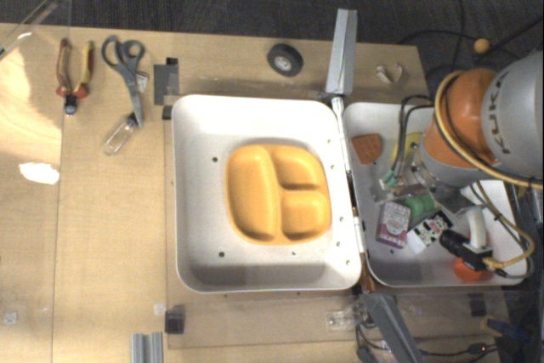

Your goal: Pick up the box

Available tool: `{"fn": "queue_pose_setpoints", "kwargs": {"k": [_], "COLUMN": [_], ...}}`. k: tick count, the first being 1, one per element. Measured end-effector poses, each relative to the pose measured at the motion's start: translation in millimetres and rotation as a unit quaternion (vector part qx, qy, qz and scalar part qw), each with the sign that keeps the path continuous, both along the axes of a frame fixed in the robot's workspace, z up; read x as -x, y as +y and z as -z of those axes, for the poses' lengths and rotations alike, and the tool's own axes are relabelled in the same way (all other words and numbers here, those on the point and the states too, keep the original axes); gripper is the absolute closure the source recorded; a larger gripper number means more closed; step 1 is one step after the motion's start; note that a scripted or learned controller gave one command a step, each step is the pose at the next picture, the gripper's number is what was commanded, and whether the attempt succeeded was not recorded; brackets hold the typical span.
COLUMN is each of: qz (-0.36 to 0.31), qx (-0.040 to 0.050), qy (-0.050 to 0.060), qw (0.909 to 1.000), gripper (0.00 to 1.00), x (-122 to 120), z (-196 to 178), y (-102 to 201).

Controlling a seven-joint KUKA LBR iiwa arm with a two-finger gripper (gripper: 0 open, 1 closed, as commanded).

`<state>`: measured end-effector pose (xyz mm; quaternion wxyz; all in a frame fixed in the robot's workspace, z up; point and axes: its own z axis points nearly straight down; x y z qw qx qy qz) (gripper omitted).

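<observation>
The arm (pixel 501 119) reaches in from the right and hangs low over the right bin (pixel 382 263), its orange band sitting above the clutter. The gripper (pixel 414 183) is down among the items near the bin's middle — but the wrist and cables hide it, so I cannot tell how the jaws stand, wide or closed. The box (pixel 393 223), as best I can judge, is the small purple-and-white packet lying flat on the bin floor just below and left of the gripper, with a green piece (pixel 422 204) just beside it. An orange-brown block (pixel 367 148) lies further up the same bin. The left bin (pixel 195 268) carries a yellow divided tray (pixel 278 191). Nothing reads as lifted — the grasp itself and the lift both look left to do.
</observation>
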<state>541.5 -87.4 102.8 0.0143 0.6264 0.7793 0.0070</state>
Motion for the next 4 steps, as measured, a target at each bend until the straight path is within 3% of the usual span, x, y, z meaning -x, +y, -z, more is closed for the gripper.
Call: {"fn": "queue_pose_setpoints", "kwargs": {"k": [1, 2, 3, 4], "qz": [-0.069, -0.068, -0.001, 0.036], "qx": [-0.0021, -0.0021, -0.0034, -0.0042], "qy": [0.011, 0.012, 0.013, 0.014], "qw": [0.9976, 0.9976, 0.9999, 0.9993], "gripper": [1.0, 0.0, 0.0, 0.0], "x": [15, 16, 43, 54], "z": [-153, -153, -81, 3], "y": [46, 46, 19, -5]}}
